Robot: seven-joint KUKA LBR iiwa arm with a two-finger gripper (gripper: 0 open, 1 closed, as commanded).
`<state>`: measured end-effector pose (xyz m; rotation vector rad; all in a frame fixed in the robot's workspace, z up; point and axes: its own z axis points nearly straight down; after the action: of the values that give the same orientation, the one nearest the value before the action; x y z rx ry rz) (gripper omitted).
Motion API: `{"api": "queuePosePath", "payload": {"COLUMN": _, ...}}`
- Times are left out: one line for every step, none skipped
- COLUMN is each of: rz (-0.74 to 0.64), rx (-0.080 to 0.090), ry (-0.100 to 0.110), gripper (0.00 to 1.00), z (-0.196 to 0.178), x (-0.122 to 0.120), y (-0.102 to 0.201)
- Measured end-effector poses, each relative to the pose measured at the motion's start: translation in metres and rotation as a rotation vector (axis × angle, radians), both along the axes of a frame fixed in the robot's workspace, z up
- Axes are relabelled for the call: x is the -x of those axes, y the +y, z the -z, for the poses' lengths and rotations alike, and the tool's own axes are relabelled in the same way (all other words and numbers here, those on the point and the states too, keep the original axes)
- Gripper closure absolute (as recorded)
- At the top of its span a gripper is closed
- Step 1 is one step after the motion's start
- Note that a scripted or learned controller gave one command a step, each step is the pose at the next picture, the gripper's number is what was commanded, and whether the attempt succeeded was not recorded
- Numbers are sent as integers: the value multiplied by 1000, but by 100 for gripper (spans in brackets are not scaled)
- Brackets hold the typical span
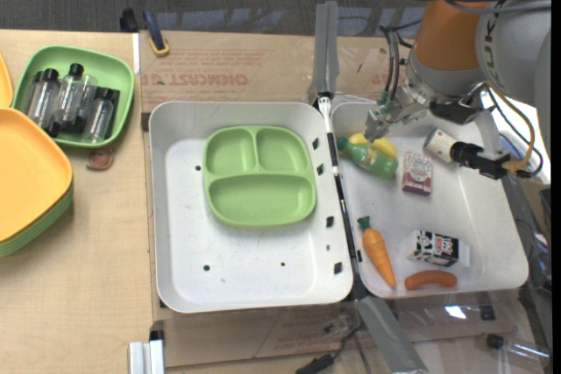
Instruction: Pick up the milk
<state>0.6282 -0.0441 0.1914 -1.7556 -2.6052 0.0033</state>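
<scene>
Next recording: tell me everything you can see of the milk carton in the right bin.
The milk carton is a small box printed with black and white cow patches, apparently cardboard. It lies on its side on the floor of the right bin, near the front right corner, its long side running roughly left to right. Just in front of it lies a sausage, very close; whether they touch is unclear. A carrot lies to its left, apart from it. The claw is at the bin's far left end, well away from the carton.

green divided plate (259, 176), carrot (378, 252), sausage (430, 279)
</scene>
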Motion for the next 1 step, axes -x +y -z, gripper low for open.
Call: {"api": "queuePosePath", "payload": {"rz": -125, "rx": 1, "ry": -3, "gripper": 100, "z": -27, "x": -28, "y": 6}}
